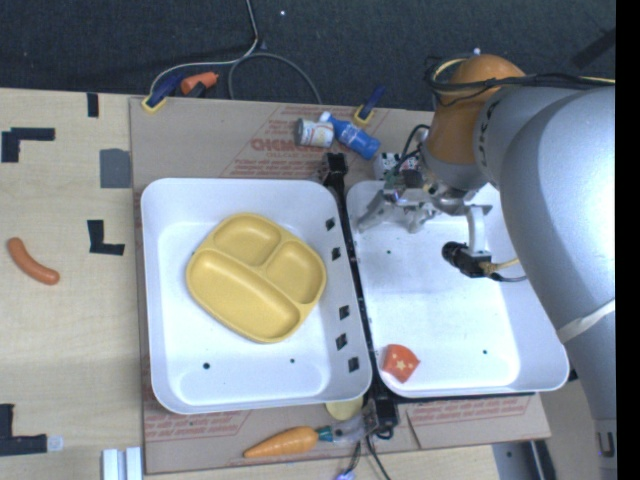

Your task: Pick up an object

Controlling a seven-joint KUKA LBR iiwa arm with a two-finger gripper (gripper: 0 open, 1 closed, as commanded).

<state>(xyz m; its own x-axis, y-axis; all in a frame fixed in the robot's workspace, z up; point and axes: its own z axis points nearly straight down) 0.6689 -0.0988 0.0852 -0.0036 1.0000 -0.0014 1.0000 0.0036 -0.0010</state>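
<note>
Hovering hand (400,200), right bin (440,318), red object (400,363)

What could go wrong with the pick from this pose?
1. The gripper sits at the right bin's far corner, while the red piece lies at the near edge: it may close on nothing.
2. It hangs close to the divider wall and could strike it going down.

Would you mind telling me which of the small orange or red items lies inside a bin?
The red piece, in the right bin near its front left corner. The carrot and sausage lie on the bench outside both bins.
</note>
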